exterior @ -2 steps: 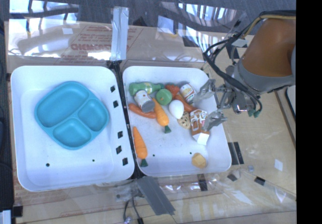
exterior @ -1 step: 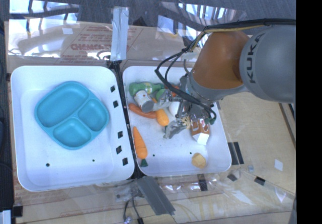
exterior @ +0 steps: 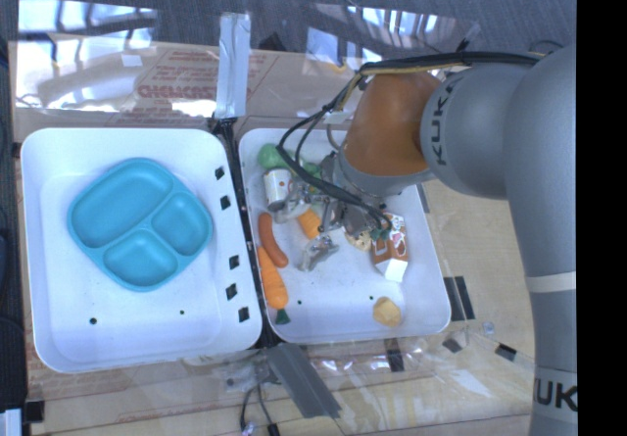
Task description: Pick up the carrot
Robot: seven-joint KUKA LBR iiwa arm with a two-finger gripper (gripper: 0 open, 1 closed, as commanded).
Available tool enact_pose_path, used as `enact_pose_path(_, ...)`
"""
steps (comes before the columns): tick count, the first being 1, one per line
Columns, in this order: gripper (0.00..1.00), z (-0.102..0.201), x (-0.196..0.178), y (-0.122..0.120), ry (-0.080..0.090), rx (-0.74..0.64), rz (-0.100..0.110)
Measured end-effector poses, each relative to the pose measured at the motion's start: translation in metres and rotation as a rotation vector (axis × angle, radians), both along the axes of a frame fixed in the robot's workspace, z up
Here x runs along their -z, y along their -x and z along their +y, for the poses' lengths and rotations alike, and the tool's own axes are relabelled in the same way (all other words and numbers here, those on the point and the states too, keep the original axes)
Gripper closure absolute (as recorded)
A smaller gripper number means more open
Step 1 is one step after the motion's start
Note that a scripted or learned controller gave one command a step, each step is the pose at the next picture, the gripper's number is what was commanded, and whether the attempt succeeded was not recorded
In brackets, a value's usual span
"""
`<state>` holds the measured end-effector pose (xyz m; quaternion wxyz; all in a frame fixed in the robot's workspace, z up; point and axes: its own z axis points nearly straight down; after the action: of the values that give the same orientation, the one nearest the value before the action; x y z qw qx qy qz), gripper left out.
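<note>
Two shallow white bins sit on the worktop, and the long orange carrot (exterior: 274, 284) lies by the right bin's (exterior: 421, 302) left wall, so the jaws (exterior: 320, 250), hanging nearby, must reach there; I cannot tell if they are open.

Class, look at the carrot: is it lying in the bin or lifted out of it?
Lying in the bin. The carrot rests flat along the left wall of the right bin, beside a sausage, apart from the pincer.

Carrot (exterior: 275, 286) in right bin (exterior: 431, 299)
</note>
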<state>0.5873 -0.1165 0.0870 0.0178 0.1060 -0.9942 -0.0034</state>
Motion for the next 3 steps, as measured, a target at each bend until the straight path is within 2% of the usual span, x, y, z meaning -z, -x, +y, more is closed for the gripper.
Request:
enact_pose_path(1,1.00,0.004,-0.014,-0.009,0.001,-0.009,-0.033)
enact_pose_path(2,1.00,-0.091,-0.117,0.013,0.010,-0.087,-0.048)
enact_pose_path(3,1.00,-0.095,-0.220,0.063,0.010,0.016,-0.048)
